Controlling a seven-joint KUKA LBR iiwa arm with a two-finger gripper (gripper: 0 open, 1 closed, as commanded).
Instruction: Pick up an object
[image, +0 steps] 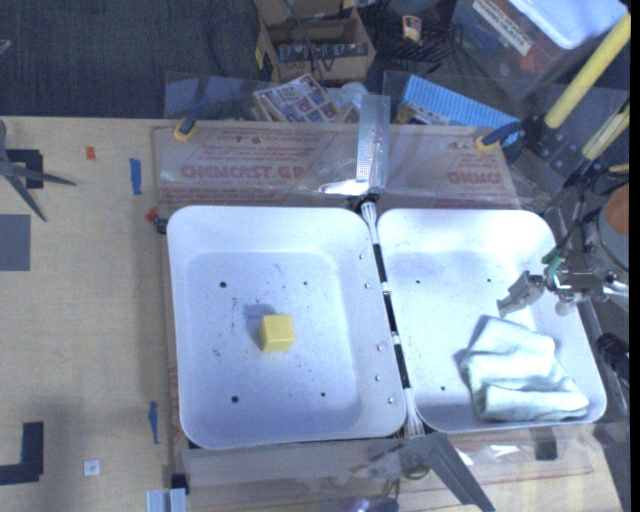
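You had the gripper (520, 293) poised over the right bin (440, 240), just above the crumpled white cloth (520, 368). Its finger state could not be determined. Risk: soft folds could slip free, or a pinch could catch one layer only. Count: two bins, one cloth, one yellow block (277, 332) in the left bin (200, 250).
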